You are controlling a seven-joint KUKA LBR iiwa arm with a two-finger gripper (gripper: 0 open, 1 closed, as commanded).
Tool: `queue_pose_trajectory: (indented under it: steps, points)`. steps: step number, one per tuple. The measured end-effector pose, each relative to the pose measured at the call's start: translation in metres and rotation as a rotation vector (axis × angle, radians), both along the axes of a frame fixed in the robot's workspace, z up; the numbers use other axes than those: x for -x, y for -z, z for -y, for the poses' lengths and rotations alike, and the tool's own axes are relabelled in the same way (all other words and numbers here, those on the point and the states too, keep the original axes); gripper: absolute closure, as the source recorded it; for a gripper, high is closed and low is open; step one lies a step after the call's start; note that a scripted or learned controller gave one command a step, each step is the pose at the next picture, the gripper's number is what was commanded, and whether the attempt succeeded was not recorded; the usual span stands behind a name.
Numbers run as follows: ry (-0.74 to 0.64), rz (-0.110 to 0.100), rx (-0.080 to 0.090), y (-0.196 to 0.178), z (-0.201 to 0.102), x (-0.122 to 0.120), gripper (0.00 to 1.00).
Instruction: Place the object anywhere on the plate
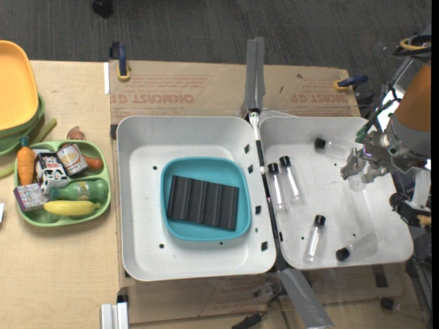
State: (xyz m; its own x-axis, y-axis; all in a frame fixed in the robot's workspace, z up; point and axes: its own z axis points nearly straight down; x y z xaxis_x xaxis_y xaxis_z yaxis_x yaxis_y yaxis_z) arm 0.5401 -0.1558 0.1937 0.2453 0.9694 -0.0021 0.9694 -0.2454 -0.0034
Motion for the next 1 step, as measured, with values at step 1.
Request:
queue_pose_trajectory:
  steps: [1]
  points:
    - [0.000,0.000,0.000,-0.0001,0.0000,0.0000,0.00]
